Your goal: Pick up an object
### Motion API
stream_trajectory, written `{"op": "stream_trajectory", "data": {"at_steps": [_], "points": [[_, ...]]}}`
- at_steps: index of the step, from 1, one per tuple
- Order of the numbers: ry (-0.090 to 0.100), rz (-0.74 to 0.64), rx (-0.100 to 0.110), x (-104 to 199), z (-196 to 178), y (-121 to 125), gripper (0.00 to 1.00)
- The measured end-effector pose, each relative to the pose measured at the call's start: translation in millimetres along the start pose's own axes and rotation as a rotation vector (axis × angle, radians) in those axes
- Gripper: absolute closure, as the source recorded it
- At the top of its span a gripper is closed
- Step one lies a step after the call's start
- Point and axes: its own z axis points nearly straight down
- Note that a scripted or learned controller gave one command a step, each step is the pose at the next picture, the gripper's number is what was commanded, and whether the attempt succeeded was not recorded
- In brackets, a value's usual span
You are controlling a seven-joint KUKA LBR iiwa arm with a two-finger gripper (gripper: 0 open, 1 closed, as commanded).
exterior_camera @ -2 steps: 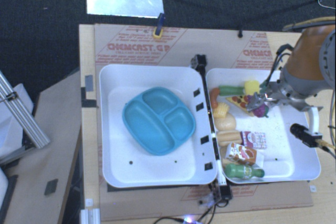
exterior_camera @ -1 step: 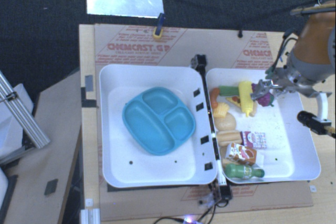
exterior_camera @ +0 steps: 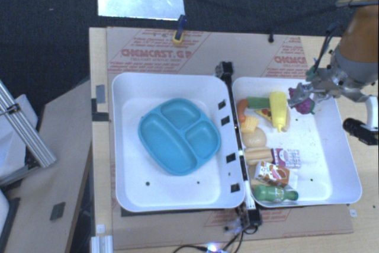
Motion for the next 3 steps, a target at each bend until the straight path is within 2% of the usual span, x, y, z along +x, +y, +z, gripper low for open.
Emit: {"op": "stream_trajectory", "data": {"at_steps": [1,2,3], "points": [[0.003,0.002,0.008,27.3,10.3,-49.9,1.0],[0.003,-0.001,0.007,61.4,2.4,-100.8,1.0],[0.001,0.0,0.002,62.3,-8.6,-103.6,1.0]]}}
